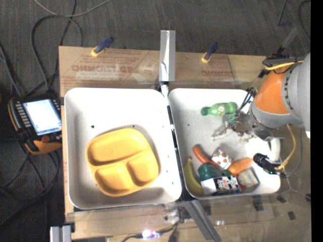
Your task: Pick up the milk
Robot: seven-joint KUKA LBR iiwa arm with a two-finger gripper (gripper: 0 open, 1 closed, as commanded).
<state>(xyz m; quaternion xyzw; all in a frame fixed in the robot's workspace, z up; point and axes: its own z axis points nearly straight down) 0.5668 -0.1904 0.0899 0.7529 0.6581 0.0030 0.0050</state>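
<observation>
Small white milk carton with red print (221, 159): lies below-left of the metal two-finger gripper (227, 126), well apart. Jaws wide, holding nothing. Step: approach. Next: descend astride carton.

A robotics lab. Loose cables (60, 11) trail over grey carpet at eleven o'clock, and a teach pendant (38, 117) lies at nine. Clamps (102, 46) pin cardboard to the worktop (121, 67).

Smooth white plastic bins (75, 135) are showing a soft sheen; the yellow tray (123, 160) is looking like glossy moulded plastic; the table (116, 67) is looking like matt brown cardboard.
</observation>
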